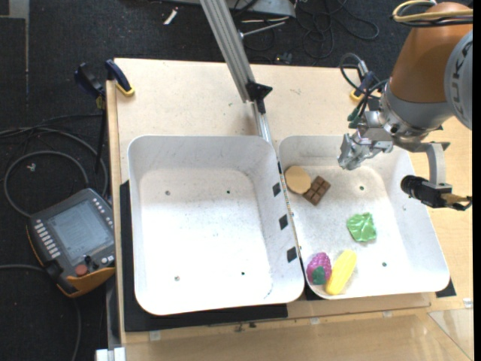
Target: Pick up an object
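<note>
Over the back part of the right-hand shallow white plastic bin [421, 224], the grey two-finger metal gripper [352, 156] is seen hanging from the grey arm with its orange band [425, 59]. Nothing is seen between its tips, so no object is judged to be lifted yet; the whole of the grasp and the lift is judged to be left. Whether the claw is spread or closed cannot be told from this slant, as its tips are small and merge into one grey shape against the white floor.

Five candidate objects are seen on the floor of that bin. A round tan disc like a biscuit [297, 179] and a brown block like a chocolate bar [316, 191] are lying touching each other, near the dividing wall and nearest to the claw, a little to its left and towards the front. A crumpled green leaf-like piece [361, 227] is placed farther forward. At the front edge a pink-purple berry-like piece [319, 266] and a yellow oblong piece like a corn cob [341, 271] are lying side by side. The left-hand shallow white bin [150, 156] is left untouched.
</note>
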{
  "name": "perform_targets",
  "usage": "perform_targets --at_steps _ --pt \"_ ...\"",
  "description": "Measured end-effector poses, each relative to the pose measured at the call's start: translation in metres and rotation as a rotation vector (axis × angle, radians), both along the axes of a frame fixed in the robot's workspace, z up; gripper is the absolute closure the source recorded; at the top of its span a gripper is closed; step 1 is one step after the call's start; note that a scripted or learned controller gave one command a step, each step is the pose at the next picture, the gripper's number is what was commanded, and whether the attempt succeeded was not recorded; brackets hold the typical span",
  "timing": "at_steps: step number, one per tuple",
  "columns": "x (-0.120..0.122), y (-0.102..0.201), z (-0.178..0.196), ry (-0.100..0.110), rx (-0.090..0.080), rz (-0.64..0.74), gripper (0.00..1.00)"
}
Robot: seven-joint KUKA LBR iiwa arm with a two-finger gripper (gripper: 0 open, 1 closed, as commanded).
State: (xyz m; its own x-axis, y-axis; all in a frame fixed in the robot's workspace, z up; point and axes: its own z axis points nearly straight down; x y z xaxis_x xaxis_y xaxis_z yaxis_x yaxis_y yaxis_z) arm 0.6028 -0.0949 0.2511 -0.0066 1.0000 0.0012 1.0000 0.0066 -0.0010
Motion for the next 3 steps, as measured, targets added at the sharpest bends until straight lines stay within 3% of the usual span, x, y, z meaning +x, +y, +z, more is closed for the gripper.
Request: perform_targets --at_steps 3 --pt "-0.056 0.158 0.002 0.001 0.001 0.002 1.0"
